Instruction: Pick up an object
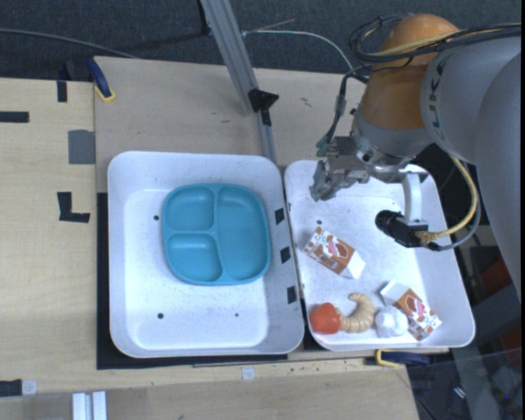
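My gripper [322, 188] hangs over the far left part of the right bin [446, 261], pointing down, with nothing visible between its fingers. A small carton [332, 253] with a brown and white print lies below it in the middle of the bin. At the bin's near edge sit a red tomato-like piece [325, 318], a tan croissant-shaped piece [360, 312], a white lump [388, 323] and a second small carton [413, 311].
The left bin [136, 313] holds a blue divided plate [216, 233]. A slanted metal pole [236, 55] rises behind the bins. A black fitting with cables [402, 227] hangs off the arm over the right bin.
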### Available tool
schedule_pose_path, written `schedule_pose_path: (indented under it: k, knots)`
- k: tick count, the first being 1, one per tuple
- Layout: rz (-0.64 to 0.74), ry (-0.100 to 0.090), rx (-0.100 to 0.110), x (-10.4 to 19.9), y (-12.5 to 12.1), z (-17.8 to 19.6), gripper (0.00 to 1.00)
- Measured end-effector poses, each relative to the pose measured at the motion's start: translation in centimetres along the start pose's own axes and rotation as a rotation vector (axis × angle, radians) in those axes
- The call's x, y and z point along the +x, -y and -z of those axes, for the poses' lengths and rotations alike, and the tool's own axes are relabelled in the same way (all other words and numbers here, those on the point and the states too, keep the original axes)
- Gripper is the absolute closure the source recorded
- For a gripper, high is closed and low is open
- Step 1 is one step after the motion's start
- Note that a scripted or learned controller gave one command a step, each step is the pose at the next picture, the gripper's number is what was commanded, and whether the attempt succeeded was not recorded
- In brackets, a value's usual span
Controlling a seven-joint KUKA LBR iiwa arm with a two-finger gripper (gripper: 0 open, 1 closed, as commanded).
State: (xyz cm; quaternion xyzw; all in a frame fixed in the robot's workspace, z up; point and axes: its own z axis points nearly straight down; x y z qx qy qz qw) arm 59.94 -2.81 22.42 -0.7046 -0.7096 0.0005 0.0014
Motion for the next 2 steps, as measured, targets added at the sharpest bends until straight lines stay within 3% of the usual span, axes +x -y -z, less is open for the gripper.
schedule_pose_path:
  k: [2]
  knots:
    - [0.0,0.001,0.0,10.1,-0.8,-0.4,1.0]
